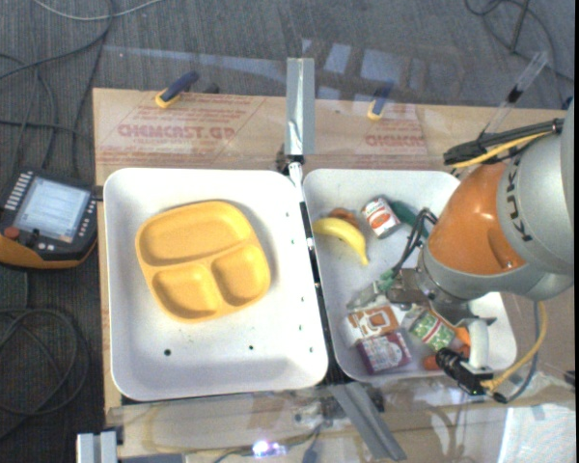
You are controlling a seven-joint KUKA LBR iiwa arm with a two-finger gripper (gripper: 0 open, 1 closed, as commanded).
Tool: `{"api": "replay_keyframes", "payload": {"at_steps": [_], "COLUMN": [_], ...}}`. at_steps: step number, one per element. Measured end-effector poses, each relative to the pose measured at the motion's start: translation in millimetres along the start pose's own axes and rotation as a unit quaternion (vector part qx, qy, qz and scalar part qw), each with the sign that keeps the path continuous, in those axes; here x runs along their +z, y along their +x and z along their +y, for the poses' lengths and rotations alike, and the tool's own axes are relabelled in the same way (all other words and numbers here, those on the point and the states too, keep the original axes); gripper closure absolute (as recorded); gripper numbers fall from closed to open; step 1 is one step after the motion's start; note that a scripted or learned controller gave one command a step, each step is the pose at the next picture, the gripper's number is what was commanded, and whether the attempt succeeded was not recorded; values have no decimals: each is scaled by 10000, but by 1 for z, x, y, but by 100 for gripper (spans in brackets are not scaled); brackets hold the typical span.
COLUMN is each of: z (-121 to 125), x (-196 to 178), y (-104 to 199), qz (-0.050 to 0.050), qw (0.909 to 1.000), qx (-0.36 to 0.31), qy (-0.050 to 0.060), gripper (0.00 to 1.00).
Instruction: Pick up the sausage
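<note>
1. Pincer (405, 287) hung low over the middle of the right bin (482, 183), beneath the bulky arm (492, 230); whether it was open or closed could not be told.
2. What I took for the sausage (341, 214) lay near that bin's far left corner, apart from the pincer; a banana (345, 235) touched its near side and hid part of it; a small can (378, 216) sat just beside it.
3. Risk, as I judged it: in such crowding a grab might catch the banana or the can instead.
4. Its long axis seemed to run along the bin's far edge; which end led was unclear.
</note>
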State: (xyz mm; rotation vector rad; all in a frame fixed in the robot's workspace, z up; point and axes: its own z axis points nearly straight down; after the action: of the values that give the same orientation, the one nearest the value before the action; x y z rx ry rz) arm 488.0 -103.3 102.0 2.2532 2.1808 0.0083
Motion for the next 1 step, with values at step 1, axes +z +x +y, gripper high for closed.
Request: {"api": "replay_keyframes", "payload": {"at_steps": [1], "z": [48], "x": [13], "y": [1], "qz": [-9], "qw": [9910], "qx": [1339], "qy": [9], "gripper": [0]}}
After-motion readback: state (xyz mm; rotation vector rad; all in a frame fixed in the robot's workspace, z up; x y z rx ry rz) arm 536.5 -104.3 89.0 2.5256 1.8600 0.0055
